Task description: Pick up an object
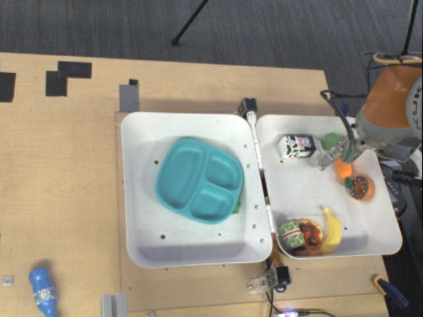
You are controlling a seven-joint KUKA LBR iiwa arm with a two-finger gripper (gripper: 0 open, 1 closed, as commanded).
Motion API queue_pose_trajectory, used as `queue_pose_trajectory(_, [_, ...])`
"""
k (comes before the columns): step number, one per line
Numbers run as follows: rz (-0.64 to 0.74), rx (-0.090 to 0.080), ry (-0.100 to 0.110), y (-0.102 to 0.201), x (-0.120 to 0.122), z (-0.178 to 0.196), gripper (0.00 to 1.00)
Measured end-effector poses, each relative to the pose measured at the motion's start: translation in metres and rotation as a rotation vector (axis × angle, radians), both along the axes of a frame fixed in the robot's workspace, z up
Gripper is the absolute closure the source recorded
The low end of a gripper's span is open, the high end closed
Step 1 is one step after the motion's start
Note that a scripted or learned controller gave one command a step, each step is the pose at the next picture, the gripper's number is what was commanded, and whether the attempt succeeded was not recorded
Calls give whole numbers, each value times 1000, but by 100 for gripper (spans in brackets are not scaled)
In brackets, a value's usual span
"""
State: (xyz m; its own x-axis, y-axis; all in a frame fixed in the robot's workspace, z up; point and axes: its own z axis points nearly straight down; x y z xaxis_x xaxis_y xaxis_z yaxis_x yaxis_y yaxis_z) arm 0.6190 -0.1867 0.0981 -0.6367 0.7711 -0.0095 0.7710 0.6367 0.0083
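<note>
Claw (337, 154) first: from my screen I see it low over the right bin (291, 177), near that bin's far edge, its metal tips among a green piece (332, 140) and an orange piece (344, 170), but I cannot tell whether it is released or clenched, because the arm's (390, 107) grey and orange bulk crowds it and the tips blur together. Nothing is plainly between them. Much of the arm is cut off at the right edge of my view. Just beside the claw, toward the bin's far left corner, lies a small black-and-white carton (295, 146) on its side. Near the right wall sits a round brown-and-orange thing (361, 187) that I cannot identify. At the near edge a yellow banana (332, 230) leans against a cluster of red and green items (299, 235), too jumbled to separate. The middle of the right bin's floor is bare, leaving room there. In the left bin (142, 243) a teal divided plate (200, 180) lies tilted, hiding something green at its near right edge; bare floor surrounds the plate on every side.
</note>
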Motion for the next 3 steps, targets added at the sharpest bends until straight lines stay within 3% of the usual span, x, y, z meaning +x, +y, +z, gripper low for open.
queue_pose_trajectory(1, [0,0,-5,1,2,11,100])
queue_pose_trajectory(2, [337,-5,2,20,-24,-10,100])
queue_pose_trajectory(3, [399,-4,4,19,32,52,100])
